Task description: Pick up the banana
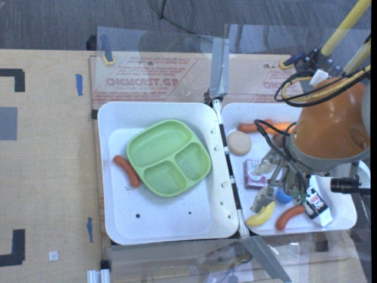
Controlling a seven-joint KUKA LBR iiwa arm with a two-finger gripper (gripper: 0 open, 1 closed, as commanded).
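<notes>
The yellow banana (261, 214) lies at the front left of the right bin (347, 220), close to the wall between the bins. My gripper (263, 187) hangs low just above and behind it, under the orange band of the arm. Its fingers look spread apart, one tip (259, 204) right over the banana's upper end and the other near a pink box (253, 174). Nothing is held between them.
Around the banana in the right bin are a red sausage (290, 217), a blue item (284, 196), a black and white carton (318, 204), a beige round piece (239, 142) and an orange sausage (263, 126). The left bin (118, 217) holds a green divided plate (169, 158) and a red sausage (127, 171).
</notes>
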